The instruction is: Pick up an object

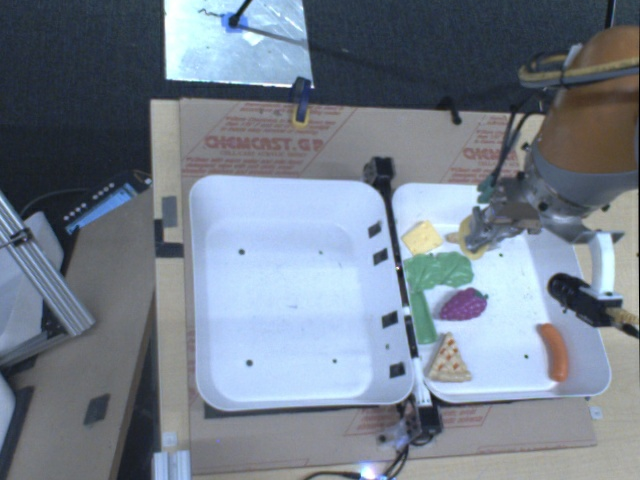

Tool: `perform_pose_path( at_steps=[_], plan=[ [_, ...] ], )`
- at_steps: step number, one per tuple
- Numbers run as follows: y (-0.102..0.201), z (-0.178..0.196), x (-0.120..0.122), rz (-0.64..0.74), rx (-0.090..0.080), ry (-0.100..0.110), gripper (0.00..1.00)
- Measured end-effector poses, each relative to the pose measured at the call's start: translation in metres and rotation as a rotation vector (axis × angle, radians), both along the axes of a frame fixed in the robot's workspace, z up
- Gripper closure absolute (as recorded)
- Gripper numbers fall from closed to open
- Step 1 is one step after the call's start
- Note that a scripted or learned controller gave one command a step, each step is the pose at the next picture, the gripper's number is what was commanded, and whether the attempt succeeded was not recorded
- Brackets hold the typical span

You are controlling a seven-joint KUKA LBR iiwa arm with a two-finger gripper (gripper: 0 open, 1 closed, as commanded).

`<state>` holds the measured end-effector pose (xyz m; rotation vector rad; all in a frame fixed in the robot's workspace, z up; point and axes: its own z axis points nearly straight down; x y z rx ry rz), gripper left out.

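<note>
Brown cardboard sheet (262, 140) with red lettering under the bins, yellow clamp (300, 116) at its far edge, shiny foil square (236, 28) on dark carpet beyond, aluminium rail (42, 286) at left

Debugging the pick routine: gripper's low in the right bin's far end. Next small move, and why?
Probably a short straight descent. The gripper sits over a pale yellow piece at the far end of the right bin, beside the yellow cheese block. Nothing shows between its fingers, so no lift yet.

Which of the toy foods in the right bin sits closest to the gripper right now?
The pale yellow piece lying partly under the gripper, at the bin's far side. The yellow cheese block sits to its left; grapes, pizza slice and sausage lie nearer the camera.
</note>
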<state>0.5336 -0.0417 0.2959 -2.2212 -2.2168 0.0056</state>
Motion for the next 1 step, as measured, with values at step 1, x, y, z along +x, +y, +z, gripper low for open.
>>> perform_pose_path(
  at_steps=[1],
  plan=[
    [0.0382, -0.0874, -0.0502, 0.005, 0.003, 0.005, 1.00]
  ],
)
